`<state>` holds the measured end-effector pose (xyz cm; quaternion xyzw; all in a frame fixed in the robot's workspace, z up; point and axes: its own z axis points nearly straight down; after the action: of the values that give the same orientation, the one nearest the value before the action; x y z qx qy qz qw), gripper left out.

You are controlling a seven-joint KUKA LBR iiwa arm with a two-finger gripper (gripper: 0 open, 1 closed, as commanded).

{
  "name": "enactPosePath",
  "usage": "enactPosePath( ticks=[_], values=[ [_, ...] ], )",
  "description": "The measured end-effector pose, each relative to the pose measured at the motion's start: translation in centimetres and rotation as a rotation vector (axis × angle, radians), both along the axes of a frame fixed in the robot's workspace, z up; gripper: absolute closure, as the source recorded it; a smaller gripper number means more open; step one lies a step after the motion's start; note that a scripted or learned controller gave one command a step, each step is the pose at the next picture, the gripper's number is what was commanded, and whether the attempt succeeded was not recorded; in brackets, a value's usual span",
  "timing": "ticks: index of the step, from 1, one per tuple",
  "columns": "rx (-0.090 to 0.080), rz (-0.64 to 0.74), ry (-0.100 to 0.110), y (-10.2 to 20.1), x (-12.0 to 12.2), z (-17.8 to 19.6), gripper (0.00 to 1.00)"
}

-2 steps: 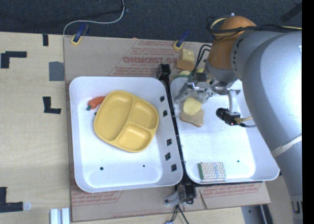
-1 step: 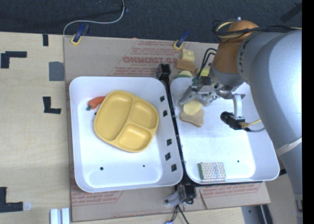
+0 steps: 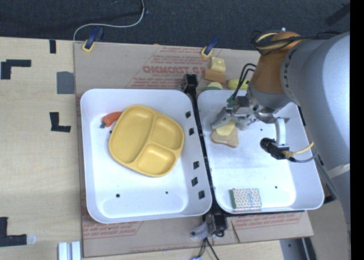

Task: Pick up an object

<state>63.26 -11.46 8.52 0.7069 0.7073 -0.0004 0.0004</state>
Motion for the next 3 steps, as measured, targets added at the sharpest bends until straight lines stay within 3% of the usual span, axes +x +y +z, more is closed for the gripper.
enactPosePath(
  ticks=[1,2,3],
  values=[
    [0.000,0.001,0.000,0.6,0.0,0.0,0.00],
    [0.001,0.000,-0.001,-1.2,0.1,0.0,0.00],
    [-0.001,-0.001,-0.002,-0.6,-1.5,0.0,0.00]
  ],
)
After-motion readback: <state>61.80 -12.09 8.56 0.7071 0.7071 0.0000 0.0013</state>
